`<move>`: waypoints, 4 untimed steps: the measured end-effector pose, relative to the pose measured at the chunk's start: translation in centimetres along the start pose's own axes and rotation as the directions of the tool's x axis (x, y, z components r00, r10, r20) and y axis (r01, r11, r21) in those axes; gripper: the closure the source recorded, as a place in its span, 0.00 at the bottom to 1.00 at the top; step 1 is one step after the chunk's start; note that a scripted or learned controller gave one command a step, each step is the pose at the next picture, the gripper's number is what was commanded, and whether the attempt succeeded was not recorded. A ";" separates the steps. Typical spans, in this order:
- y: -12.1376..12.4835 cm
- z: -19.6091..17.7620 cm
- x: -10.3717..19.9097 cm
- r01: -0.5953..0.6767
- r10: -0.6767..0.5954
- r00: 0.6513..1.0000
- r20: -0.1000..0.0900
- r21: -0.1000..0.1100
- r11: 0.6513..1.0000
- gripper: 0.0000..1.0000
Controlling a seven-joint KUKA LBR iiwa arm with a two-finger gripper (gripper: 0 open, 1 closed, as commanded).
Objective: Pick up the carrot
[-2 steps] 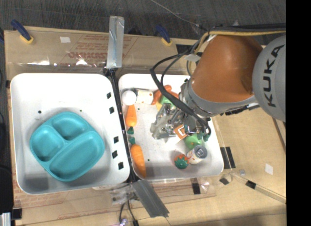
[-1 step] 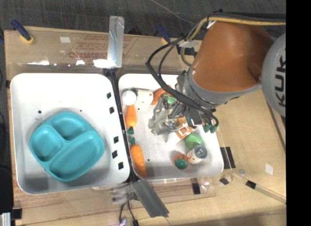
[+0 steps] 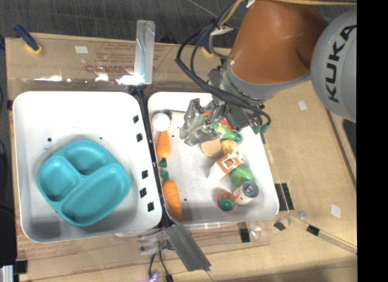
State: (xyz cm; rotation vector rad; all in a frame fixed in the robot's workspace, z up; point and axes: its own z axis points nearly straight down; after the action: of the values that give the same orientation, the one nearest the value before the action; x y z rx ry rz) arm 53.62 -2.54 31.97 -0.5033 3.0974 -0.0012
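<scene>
An orange carrot (image 3: 163, 144) lies against the left wall of the right bin (image 3: 200, 211), pointing along the wall. A second orange carrot-like piece (image 3: 172, 201) lies further forward by the same wall. My gripper (image 3: 195, 130) hangs over the back middle of the right bin, a little right of and behind the upper carrot and apart from it. I see nothing held in it. The big orange wrist band (image 3: 273, 38) hides the bin's back right corner.
A white round piece (image 3: 160, 120) sits just behind the upper carrot. Several toy foods crowd the right bin's right side, among them a green ball (image 3: 240, 174) and a small can (image 3: 247, 191). A teal divided plate (image 3: 83, 181) lies in the left bin (image 3: 30, 111).
</scene>
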 end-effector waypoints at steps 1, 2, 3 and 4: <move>1.3 3.5 0.6 0.385 -0.385 0.923 -0.002 -0.002 0.923 1.00; -0.6 7.4 -2.4 0.275 -0.275 0.961 -0.005 -0.004 0.961 1.00; -2.4 6.8 -9.1 0.216 -0.216 0.976 0.000 0.000 0.976 1.00; -7.1 5.4 -9.5 0.193 -0.193 0.981 0.001 0.003 0.981 1.00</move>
State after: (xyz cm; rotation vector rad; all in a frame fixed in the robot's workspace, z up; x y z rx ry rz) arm 64.88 -6.33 26.63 -0.8013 3.0328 -0.0055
